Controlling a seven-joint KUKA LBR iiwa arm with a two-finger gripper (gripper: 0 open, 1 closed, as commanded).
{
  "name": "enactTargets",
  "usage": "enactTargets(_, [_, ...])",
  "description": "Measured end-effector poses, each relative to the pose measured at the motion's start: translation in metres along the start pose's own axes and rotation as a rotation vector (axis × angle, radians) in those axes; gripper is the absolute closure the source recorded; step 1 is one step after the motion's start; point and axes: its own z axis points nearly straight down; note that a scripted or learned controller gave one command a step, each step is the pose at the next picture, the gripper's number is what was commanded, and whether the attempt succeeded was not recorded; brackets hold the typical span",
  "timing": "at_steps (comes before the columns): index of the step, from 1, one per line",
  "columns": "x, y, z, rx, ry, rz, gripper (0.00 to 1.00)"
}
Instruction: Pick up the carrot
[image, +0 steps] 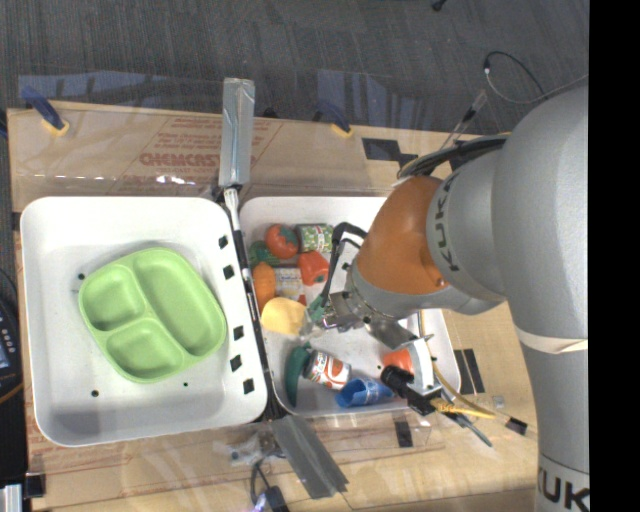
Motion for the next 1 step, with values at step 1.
enactTargets(1, [-0.0085,-0.0012,0.0194,-0.003,0.0,0.433,1.0])
